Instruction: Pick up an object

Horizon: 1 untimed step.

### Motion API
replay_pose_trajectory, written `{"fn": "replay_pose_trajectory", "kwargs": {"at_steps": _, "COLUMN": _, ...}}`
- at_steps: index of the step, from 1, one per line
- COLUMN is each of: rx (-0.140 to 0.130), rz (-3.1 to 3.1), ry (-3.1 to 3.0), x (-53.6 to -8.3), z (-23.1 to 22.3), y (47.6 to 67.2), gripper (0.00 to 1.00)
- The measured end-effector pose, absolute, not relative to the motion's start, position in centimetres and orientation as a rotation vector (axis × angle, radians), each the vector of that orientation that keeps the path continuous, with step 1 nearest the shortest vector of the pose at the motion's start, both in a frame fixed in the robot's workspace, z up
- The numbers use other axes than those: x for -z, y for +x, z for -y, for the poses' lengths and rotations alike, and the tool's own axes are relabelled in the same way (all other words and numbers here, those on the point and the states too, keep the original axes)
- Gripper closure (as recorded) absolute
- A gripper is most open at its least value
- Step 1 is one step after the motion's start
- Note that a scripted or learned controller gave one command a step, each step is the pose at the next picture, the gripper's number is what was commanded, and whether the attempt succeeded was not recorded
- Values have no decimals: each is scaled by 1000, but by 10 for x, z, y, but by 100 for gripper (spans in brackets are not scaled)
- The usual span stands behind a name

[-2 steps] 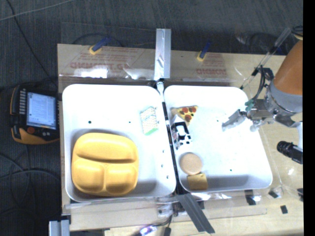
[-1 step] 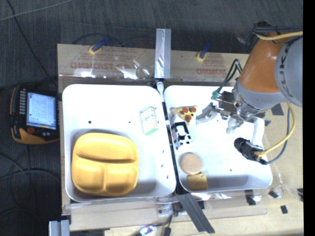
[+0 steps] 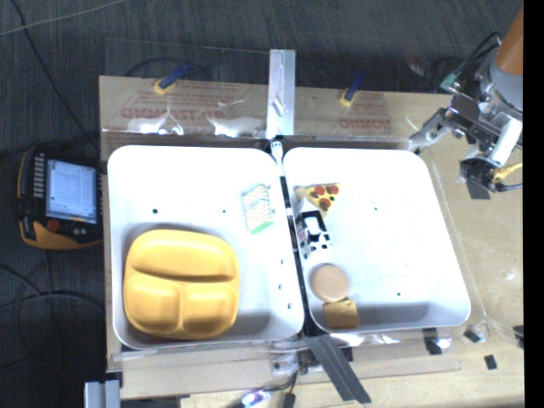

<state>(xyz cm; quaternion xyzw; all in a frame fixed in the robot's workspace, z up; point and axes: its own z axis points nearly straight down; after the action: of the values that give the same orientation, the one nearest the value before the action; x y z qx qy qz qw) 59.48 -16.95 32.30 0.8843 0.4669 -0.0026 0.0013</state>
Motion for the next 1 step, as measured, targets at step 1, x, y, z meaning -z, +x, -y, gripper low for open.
{"fn": "replay_pose_trajectory", "kwargs": {"at_steps": 1, "rx": 9, "rz": -1025, "ry": 2970, "x": -201, "z": 170, "y": 514, "gripper": 0}}
